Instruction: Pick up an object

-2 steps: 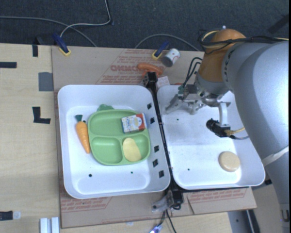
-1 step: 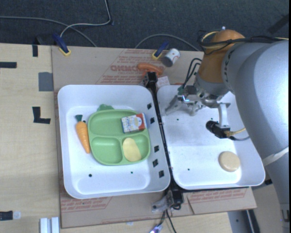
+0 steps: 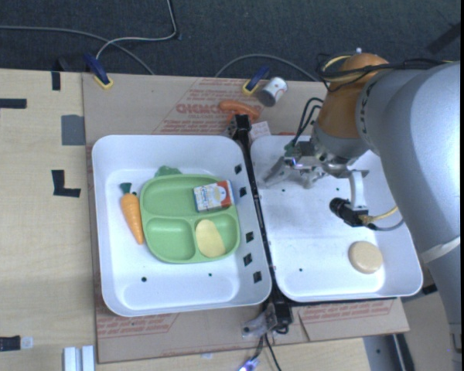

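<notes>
**Gripper low in the right bin, nothing visibly held**

In your left bin, a toy carrot lies by the left wall, touching a green divided tray. The tray carries a small carton and a yellow piece. In your right bin, the gripper sits near the far left corner, with nothing visible between its fingers; their spread you cannot tell. A tan round cookie rests near the front right corner, well apart from the gripper.
</notes>
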